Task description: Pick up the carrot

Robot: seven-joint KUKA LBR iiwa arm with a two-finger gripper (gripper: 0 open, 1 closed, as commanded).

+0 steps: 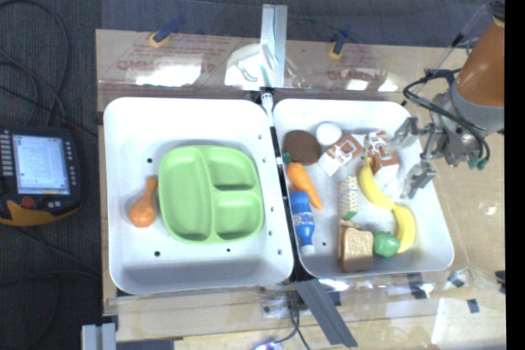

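My gripper [414, 156] sits at the right side of the frame, over the right edge of the right bin [426, 254], with my grey arm and its orange band [486, 65] rising toward the upper right corner. My two fingers [417, 176] stand apart, one reaching up-left and one lower, and nothing lies between them. The carrot [300, 179] lies well away from me, against the left wall of that same bin, just below centre of the frame, tilted with its green end up-left. A brown round piece [302, 146] sits just above it and a blue bottle [303, 219] just below it, close enough that I cannot tell whether they touch. Nearer to me are a banana [385, 205], a green piece [385, 243] beside its lower end, a slice of bread [356, 247] and a white ball [328, 132]. The left bin [131, 258] holds a green divided plate [212, 191] with an orange pear-shaped toy [144, 204] just beside its left edge.
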